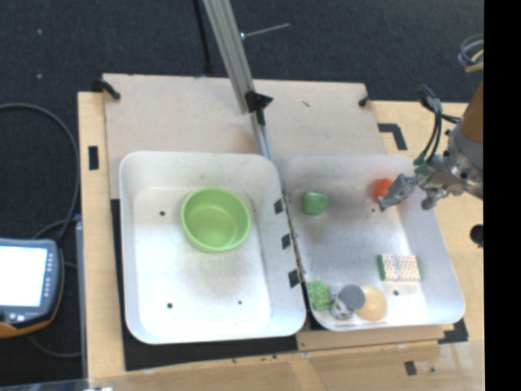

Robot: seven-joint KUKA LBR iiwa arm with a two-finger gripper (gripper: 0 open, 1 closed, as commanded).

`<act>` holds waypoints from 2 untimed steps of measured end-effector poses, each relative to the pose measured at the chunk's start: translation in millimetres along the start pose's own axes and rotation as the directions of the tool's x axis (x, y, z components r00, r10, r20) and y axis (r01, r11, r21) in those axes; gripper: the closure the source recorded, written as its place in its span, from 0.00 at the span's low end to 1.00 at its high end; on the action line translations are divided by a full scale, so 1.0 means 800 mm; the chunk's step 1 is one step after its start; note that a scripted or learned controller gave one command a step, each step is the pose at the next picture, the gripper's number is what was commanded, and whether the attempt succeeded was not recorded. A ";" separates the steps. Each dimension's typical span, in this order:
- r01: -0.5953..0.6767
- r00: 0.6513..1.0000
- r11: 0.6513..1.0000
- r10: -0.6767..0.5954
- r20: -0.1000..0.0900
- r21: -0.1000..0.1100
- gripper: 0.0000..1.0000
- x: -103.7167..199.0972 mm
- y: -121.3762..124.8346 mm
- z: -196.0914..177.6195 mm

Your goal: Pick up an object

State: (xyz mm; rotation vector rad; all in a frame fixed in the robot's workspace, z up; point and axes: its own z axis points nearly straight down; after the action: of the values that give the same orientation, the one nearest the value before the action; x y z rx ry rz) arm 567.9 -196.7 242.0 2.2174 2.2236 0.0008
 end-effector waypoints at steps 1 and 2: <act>0.000 1.000 1.000 0.000 0.000 0.000 0.00 0.000 0.000 0.000; -0.003 1.000 1.000 0.003 0.001 0.004 0.00 -0.003 0.004 0.054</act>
State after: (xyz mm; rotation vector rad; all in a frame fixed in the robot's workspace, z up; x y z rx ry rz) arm 571.2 -199.5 199.1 2.2221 2.2219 -0.0051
